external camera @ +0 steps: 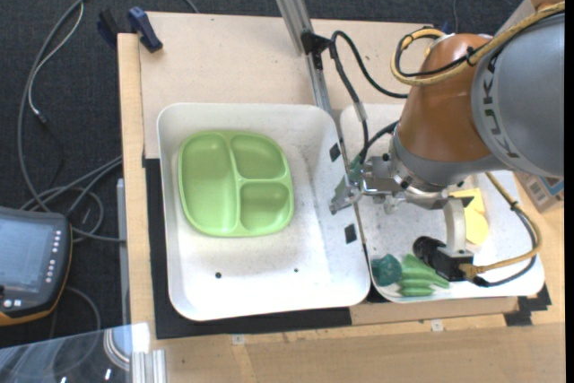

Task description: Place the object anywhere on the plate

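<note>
Tool [359, 186] at left rim of right bin [387, 233], grip cannot be told, green object [408, 274] apparently lying lengthwise left-to-right

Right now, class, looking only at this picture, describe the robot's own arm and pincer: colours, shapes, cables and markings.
The arm is thick, rounded and grey, with dark KUKA lettering on its shell. An orange band wraps it above the wrist, where a yellow cable loops. The pincer is small, silvery metal.

Fixed camera above bench [224, 58], looking down, tilt seemingly slight, fairly near.
</note>
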`<state>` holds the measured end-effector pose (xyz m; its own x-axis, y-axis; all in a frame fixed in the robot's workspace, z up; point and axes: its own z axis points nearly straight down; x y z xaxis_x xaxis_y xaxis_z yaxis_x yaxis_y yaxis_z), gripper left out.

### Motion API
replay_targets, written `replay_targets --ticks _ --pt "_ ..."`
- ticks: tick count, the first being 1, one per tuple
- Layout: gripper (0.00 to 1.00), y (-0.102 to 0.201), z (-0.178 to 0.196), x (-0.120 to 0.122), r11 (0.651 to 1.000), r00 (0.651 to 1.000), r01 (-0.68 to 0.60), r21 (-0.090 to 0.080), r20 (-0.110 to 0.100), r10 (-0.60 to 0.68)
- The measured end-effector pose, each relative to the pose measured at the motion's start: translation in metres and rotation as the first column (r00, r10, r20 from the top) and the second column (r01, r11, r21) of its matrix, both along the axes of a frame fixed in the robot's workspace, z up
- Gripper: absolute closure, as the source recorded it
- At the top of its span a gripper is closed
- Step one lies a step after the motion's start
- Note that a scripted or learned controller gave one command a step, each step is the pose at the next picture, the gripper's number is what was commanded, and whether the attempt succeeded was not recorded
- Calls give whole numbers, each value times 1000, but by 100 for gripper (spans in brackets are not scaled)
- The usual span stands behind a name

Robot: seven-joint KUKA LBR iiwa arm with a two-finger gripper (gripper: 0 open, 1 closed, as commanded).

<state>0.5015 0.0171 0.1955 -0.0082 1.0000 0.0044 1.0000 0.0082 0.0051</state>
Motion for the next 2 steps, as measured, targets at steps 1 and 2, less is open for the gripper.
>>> replay_targets --ticks 1,2 --pt "0 72 -3 -5 1000 1000 -1 -1 -4 1" --pt "0 135 -90 33 1000 1000 5 -5 -8 -5"
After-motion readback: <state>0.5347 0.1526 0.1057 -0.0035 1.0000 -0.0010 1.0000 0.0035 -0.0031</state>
